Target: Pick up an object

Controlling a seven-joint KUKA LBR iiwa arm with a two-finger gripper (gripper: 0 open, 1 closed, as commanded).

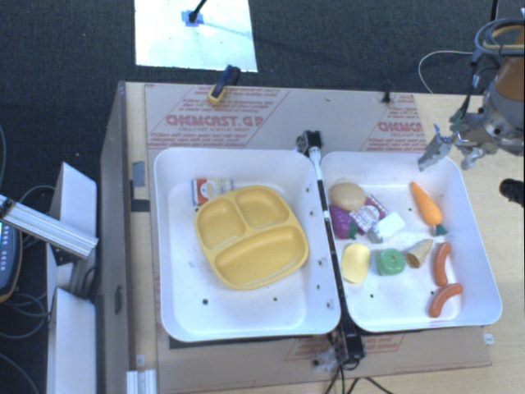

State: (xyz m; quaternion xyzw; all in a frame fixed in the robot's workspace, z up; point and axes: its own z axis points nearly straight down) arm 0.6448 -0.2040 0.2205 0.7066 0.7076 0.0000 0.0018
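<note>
The right bin [476, 220] holds several toy foods: an orange carrot [426, 204], a tan potato-like lump [347, 195], a purple piece [340, 221], a red-and-white packet [367, 214], a white block [390, 224], a yellow slice [355, 263], a green round piece [390, 261], a tan cone [419, 252] and two orange sausages [444, 263] [445, 299]. My gripper [450, 148] hovers over the bin's far right corner, above and right of the carrot. Its fingers [431, 152] stand apart, with nothing between them.
The left bin [176, 302] carries a yellow divided plate [250, 235] and a small red-and-white carton [212, 190] behind it. A black divider bar [326, 220] runs between the bins. Cardboard [246, 117] lies under both, with a yellow-handled tool [222, 84] on it.
</note>
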